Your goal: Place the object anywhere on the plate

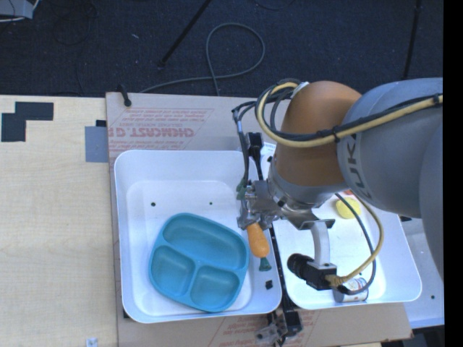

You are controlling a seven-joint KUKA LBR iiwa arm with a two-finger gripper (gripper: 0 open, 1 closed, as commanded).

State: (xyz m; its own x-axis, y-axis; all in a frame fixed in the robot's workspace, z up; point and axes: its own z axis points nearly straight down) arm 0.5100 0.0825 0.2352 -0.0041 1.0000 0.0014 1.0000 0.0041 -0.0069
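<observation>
The arm (376, 150) reached in over the right bin (405, 280). The left bin (145, 172) held the blue plate (199, 262), just left of the gripper (253, 219). Below the gripper hung an orange carrot (257, 240), long axis near vertical, apparently gripped at its top (the fingers' spread was hidden). Cardboard (159, 130) behind read "CHEMCAST", inverted.

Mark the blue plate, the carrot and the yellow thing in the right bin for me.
blue plate (189, 238): camera view, floor of its large compartment.
carrot (257, 241): camera view, middle of its orange body.
yellow thing (346, 208): camera view, its visible middle.
</observation>
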